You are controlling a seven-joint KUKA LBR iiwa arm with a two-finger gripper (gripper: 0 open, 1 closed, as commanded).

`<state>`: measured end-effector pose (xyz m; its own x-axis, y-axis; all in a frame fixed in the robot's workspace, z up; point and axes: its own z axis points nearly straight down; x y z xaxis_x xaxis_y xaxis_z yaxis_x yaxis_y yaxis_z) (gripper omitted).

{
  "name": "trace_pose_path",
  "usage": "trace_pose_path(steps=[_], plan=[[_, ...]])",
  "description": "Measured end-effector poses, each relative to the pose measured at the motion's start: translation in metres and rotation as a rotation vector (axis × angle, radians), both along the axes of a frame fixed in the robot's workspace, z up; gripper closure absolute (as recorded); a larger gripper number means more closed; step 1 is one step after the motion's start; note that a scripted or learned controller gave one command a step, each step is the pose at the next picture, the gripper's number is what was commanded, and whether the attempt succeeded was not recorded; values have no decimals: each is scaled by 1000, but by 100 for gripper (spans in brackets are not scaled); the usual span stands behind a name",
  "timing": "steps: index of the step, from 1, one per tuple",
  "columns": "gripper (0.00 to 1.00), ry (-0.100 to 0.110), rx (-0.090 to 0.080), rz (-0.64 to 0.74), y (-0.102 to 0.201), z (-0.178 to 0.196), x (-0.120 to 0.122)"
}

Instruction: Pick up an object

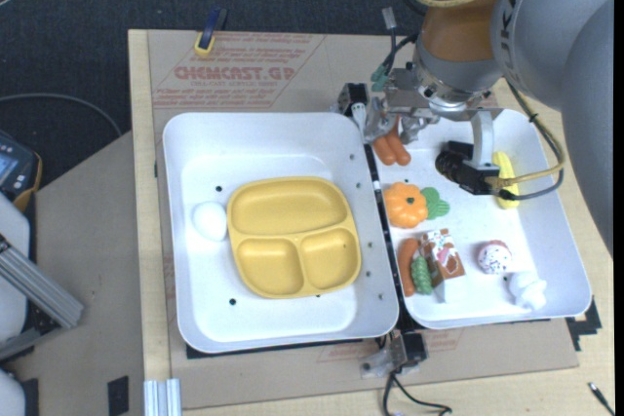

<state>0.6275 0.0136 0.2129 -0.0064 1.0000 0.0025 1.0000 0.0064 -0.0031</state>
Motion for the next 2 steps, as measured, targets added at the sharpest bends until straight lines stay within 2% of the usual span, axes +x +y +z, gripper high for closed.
trace_pose_path(steps=[1, 2], plan=[[100, -6, -2, -3, 16, 7, 10], [100, 0, -3, -7, 14, 2, 2]])
